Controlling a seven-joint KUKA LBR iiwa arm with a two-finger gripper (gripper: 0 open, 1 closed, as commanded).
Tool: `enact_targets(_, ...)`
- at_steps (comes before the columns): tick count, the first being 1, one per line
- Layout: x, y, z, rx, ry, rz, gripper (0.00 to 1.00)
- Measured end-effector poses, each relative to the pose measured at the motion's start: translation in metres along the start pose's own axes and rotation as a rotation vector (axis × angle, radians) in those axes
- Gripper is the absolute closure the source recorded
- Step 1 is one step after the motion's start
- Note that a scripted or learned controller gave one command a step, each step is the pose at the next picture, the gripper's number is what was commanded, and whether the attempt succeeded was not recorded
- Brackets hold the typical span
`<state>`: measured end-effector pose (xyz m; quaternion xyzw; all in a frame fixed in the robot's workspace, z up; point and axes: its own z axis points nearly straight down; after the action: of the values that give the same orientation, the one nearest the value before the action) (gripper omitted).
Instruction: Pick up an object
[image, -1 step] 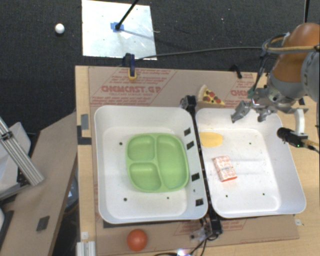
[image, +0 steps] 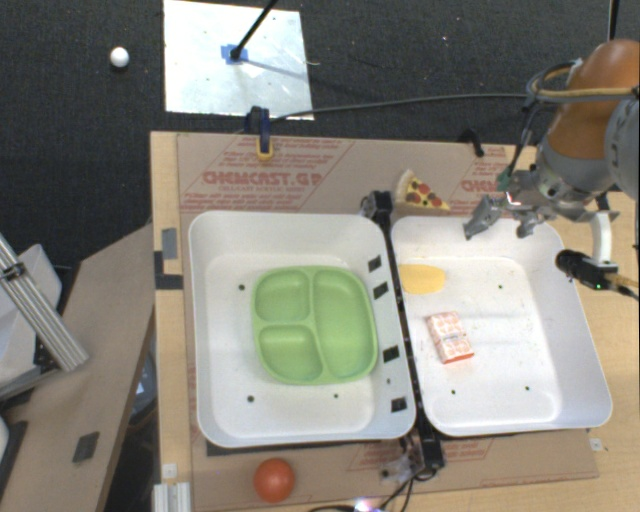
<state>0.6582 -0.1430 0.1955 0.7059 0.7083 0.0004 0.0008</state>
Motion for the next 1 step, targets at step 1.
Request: enact_targets(1, 0.0097, 0.0045, 0.0510, 0.002, 0.000, -0.003, 0.00)
